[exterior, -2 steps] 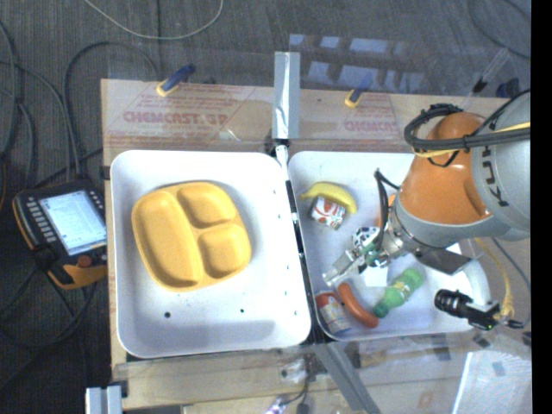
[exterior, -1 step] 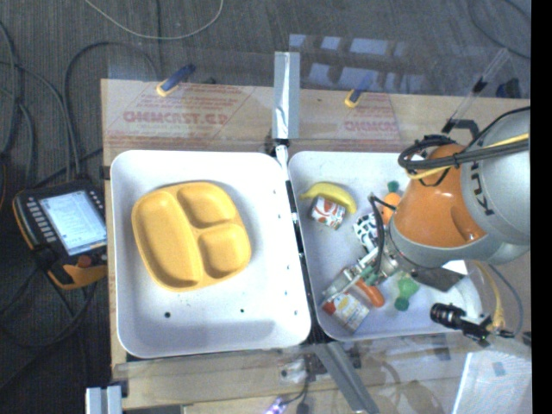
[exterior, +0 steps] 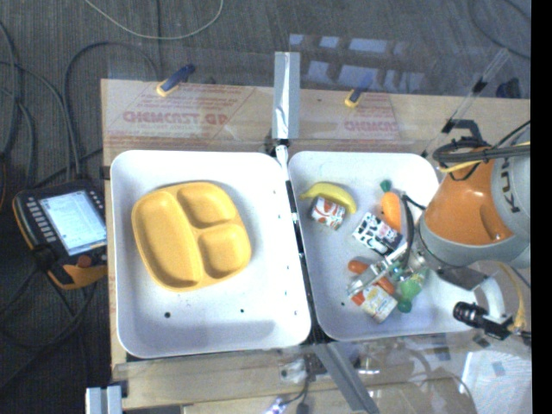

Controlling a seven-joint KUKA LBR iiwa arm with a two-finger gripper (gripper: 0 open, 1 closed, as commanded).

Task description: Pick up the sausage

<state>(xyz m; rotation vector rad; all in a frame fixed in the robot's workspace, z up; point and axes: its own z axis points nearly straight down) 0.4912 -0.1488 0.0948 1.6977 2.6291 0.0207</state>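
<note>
Orange-banded arm [exterior: 470, 210] reaches into the right bin [exterior: 336, 317], its gripper [exterior: 390, 270] low among the clutter; whether it is apart or together cannot be told. The sausage [exterior: 360, 266], small and reddish, lies just left of the gripper, beside a carton [exterior: 376, 300] and below a banana [exterior: 330, 193]. The approach looks in hand; next comes closing squarely on the sausage.

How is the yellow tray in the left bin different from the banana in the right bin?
The yellow tray is large, wide and roughly square with rounded corners, while the banana is small, thin and curved. The tray is split into three compartments; the banana is one plain piece. The tray lies apart from other items in the left bin; the banana lies in the right bin, against a small red and white item. Both are yellow.
</note>
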